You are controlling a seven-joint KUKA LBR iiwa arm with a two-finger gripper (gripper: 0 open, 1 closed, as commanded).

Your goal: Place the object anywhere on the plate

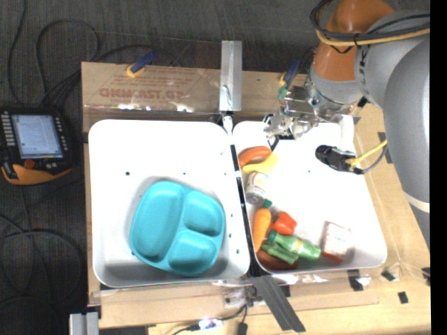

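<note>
While the tool (288,125) hovers over the right bin's (363,208) far edge, whether it grips anything I cannot tell. The toys (279,232) lie heaped against the divider; the plate (178,227) waits in the left bin (112,159).

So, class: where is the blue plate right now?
The plate lies in the left bin, toward its near right corner, beside the divider from the right bin holding the toy food.

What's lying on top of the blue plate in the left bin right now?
Nothing lies on the blue plate; all three compartments show bare. What is under it in the left bin is covered.
</note>
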